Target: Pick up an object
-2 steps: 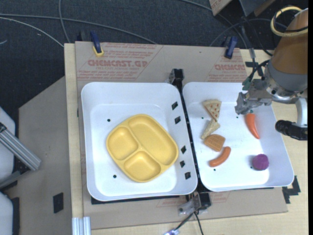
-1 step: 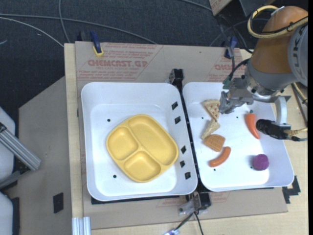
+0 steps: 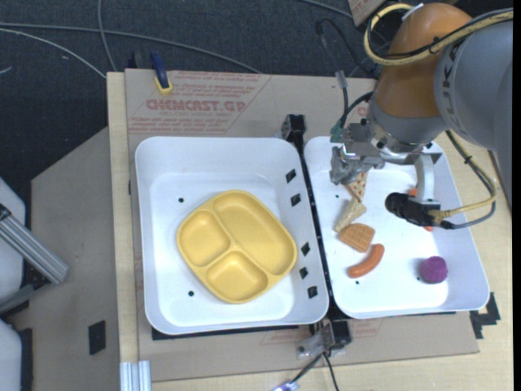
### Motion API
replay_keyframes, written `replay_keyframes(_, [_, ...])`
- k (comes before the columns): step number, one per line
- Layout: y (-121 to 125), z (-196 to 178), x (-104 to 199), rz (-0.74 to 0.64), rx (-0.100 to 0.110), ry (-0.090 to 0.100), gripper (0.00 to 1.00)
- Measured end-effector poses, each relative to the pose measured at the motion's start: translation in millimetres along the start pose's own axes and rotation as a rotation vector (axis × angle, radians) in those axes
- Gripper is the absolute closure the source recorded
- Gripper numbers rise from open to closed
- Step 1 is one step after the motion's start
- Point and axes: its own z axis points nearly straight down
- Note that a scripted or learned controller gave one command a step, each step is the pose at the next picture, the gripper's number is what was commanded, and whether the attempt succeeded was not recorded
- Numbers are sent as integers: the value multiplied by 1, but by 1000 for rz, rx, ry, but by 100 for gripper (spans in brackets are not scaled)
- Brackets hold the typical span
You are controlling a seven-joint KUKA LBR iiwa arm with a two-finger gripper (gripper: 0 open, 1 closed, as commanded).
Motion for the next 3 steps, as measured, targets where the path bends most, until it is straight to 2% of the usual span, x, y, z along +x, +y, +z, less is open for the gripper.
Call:
replay_keyframes(2, [40, 7, 92, 1, -1, 1, 100])
replay_keyframes(3, [40, 7, 89, 4, 1, -1, 0])
